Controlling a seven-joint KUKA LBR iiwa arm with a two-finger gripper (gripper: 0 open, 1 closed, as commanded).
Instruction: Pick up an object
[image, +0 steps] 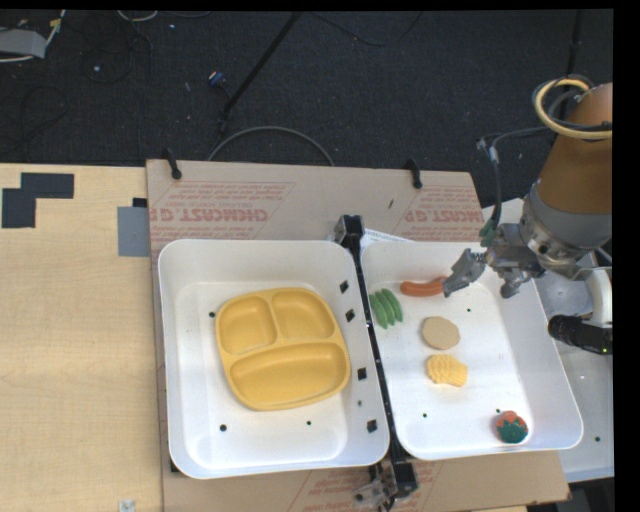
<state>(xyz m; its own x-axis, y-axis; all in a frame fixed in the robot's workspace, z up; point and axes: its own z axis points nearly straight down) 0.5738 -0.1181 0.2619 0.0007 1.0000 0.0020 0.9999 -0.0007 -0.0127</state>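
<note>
Beneath both white bins lies printed cardboard on dark carpet; the gripper hangs spread apart.

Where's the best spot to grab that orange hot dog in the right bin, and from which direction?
Probably the middle of the hot dog, coming from above, with the jaws closing across its narrow width. It lies flat and long, running roughly left to right in the right bin, apart from the green beans and tan cookie. The gripper sits near its right end.
</note>
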